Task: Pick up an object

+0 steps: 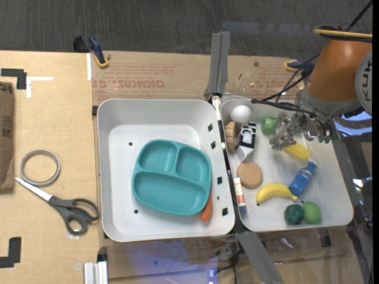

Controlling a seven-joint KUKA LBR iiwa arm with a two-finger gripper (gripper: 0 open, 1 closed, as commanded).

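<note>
- The gripper [288, 136] hangs low over the far part of the right bin [340, 185]. Its metal parts blur together from this angle, so I cannot tell its state, and nothing can be seen held in it.
- No single object is named for the task; judging by position, the likeliest targets are the small yellow piece [297, 151] just near of the gripper and the green ball [269, 123] just to its left.
- Further out in the same bin lie a blue bottle [301, 179], a banana [274, 191], a round tan disc [250, 174], a white ball [241, 112], a black and white box [247, 135], and two green fruits [303, 213] in the near right corner.
- A marker [239, 194] lies along the bin's left wall.
- The left bin [115, 158] holds a teal divided plate [172, 177] with an orange carrot [206, 209] touching its near right edge.
- On the bench at far left sit scissors [62, 205] and a roll of tape [39, 166], well apart from both bins.
- Risk: the far end of the right bin is crowded, so a descent could land between the yellow piece and the green ball and close on nothing.
- Risk: round things such as the balls could roll away if nudged off centre.
- Risk: the yellow piece looks smooth and curved, so a pinch near its tip could squirt it out sideways.
</note>
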